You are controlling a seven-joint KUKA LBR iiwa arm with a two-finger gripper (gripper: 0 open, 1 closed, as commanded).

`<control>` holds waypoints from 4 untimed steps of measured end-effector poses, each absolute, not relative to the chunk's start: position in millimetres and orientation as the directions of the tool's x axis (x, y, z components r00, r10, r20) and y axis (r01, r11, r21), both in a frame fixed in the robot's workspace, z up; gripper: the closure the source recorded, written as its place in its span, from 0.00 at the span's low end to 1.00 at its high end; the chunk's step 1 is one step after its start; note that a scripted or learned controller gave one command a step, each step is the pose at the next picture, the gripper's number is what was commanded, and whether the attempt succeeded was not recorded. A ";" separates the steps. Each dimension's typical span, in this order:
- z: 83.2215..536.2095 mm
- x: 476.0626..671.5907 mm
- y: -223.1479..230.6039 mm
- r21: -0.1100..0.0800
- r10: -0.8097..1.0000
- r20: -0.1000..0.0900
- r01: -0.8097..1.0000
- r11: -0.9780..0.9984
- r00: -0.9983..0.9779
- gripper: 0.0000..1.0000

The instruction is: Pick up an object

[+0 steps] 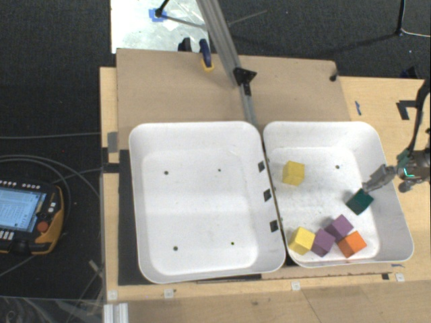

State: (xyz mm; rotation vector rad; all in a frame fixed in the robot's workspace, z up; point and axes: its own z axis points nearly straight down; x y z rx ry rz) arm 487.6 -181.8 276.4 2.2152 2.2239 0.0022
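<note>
The right bin [377, 140] holds several small cubes. A yellow cube [293, 173] lies near its left wall. A dark green cube [359, 201] sits toward the right side. Along the front wall cluster a second yellow cube [302, 239], two purple cubes [324, 243] [342, 225] and an orange cube [351, 244]. My gripper [392, 182] hangs over the bin's right rim, open, with nothing between its fingers. One grey finger [377, 178] points down-left, and its tip ends just above and to the right of the green cube.
The left bin [145, 147] adjoins the right one along a clipped seam. A slanted metal pole [219, 29] crosses the back of the bench. A teach pendant [23, 214] lies on the floor to the left.
</note>
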 end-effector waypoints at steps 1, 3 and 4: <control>276.3 489.0 -178.7 0.003 1.000 -0.001 1.000 0.005 -0.005 0.00; 246.5 609.1 -99.1 0.013 1.000 -0.001 1.000 0.012 -0.012 0.00; 279.7 628.9 -86.7 0.007 1.000 -0.001 1.000 0.008 -0.008 0.00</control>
